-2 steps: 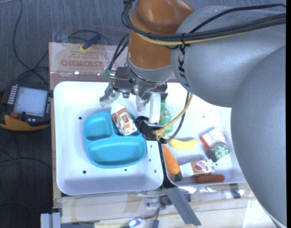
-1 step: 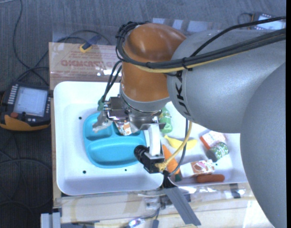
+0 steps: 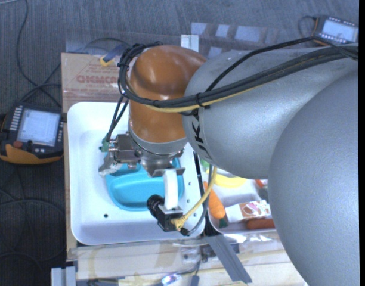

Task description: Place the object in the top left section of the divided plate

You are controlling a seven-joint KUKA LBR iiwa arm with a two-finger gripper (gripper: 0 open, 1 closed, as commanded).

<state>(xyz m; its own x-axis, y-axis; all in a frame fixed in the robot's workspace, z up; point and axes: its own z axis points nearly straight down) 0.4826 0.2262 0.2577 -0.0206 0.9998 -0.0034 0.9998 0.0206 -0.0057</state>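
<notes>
Divided plate (image 3: 130, 194), blue, in left bin (image 3: 87, 159), directly beneath end effector (image 3: 148, 170), finger state impossible to tell

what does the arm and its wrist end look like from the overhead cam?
The arm is a bulky, rounded grey casing with black lettering near its joint. An orange-brown band caps it above a silver metal wrist flange. Black cables run along the casing and loop round the band, joined by a yellow one. A white and black bracket hangs below.
</notes>
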